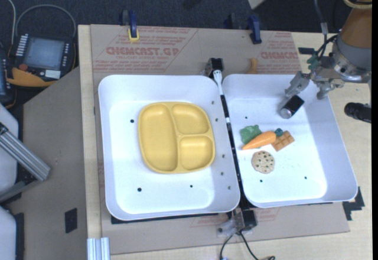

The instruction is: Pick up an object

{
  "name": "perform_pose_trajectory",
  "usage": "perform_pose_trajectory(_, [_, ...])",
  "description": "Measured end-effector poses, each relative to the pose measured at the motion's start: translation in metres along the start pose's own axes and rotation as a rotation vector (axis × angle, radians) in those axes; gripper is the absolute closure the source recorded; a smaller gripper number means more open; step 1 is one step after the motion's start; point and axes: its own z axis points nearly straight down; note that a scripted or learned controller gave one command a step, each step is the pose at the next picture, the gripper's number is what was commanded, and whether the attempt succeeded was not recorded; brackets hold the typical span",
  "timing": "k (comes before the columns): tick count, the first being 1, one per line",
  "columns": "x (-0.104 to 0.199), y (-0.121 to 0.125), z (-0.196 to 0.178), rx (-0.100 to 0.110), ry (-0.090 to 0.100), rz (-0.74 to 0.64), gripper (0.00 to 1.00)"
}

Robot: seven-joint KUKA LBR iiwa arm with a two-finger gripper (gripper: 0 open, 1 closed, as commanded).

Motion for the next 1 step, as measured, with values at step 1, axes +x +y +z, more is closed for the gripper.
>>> perform_pose_trajectory(1, [0.0008,0.0030,-0.0097,-0.015,-0.003,-0.004,0.00])
